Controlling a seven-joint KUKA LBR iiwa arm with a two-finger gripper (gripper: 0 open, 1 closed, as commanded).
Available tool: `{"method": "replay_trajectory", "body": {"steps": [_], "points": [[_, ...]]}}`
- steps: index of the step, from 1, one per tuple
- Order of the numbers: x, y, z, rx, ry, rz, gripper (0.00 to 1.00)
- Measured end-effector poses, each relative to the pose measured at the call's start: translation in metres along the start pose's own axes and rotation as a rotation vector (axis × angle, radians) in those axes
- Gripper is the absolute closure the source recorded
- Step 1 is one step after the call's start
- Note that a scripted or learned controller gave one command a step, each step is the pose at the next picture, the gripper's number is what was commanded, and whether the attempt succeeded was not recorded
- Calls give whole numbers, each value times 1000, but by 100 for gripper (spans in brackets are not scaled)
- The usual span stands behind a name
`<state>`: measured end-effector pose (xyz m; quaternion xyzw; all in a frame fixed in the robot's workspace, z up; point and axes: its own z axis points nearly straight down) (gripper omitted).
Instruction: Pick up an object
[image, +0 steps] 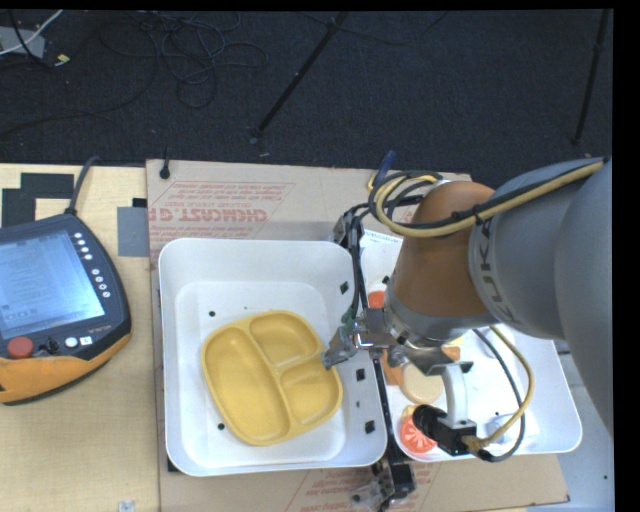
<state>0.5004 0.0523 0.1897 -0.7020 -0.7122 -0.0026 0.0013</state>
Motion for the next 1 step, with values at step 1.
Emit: {"method": "replay_trajectory", "body": {"steps": [1], "points": [[77,-23,-196,-11,2,5,0]]}}
